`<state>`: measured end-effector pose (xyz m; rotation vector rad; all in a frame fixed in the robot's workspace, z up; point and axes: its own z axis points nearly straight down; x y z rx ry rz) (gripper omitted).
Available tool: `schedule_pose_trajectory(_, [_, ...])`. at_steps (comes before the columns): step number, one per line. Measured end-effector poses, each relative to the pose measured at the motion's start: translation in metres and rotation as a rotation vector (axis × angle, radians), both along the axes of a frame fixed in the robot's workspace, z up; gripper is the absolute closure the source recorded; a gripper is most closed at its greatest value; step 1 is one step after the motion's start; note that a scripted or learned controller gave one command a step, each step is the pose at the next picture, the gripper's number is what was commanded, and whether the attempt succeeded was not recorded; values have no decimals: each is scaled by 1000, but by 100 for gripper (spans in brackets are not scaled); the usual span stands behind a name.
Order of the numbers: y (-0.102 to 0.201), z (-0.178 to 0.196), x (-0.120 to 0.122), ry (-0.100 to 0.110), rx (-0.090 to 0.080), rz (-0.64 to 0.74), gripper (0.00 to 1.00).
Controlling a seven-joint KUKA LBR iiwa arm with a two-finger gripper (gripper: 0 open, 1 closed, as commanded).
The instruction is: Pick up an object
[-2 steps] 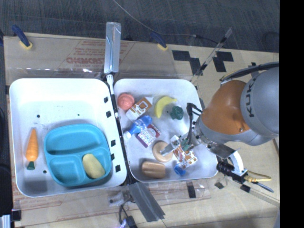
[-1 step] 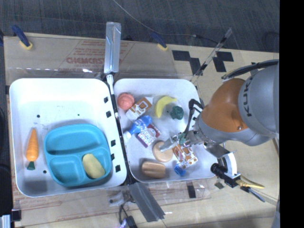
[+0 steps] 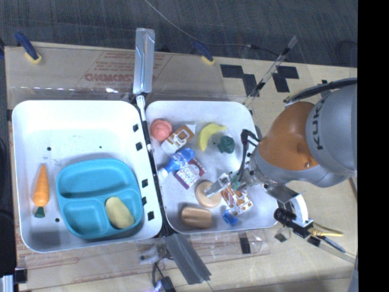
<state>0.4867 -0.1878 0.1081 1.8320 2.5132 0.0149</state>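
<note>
The right bin (image 3: 200,108) holds several small objects: a pink ball (image 3: 161,129), a small brown and white carton (image 3: 179,139), a yellow banana (image 3: 210,134), a dark green piece (image 3: 227,143), a blue packet (image 3: 182,163), a beige round piece (image 3: 205,194), a tan bread roll (image 3: 196,216) and a colourful carton (image 3: 239,202). My gripper (image 3: 226,184) reaches in from the right and hangs low over the bin's front right part, between the beige round piece and the colourful carton. The arm's grey and orange wrist (image 3: 289,148) hides the bin's right wall.
The left bin (image 3: 24,120) holds a blue divided tray (image 3: 91,181) with a yellow potato-like piece (image 3: 120,212) in its front right compartment, and an orange carrot (image 3: 41,187) along the left wall. A metal divider post (image 3: 143,59) stands between the bins at the back.
</note>
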Motion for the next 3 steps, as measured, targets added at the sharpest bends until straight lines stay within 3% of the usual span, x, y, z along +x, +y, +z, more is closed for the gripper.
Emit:
schedule_pose_trajectory(1, [-5, 0, 2, -7, 3, -54, 0])
schedule_pose_trajectory(2, [-14, -8, -3, 9, 2, 2, 0])
schedule_pose_trajectory(3, [-22, -14, 71, 28, 14, -176, 0])
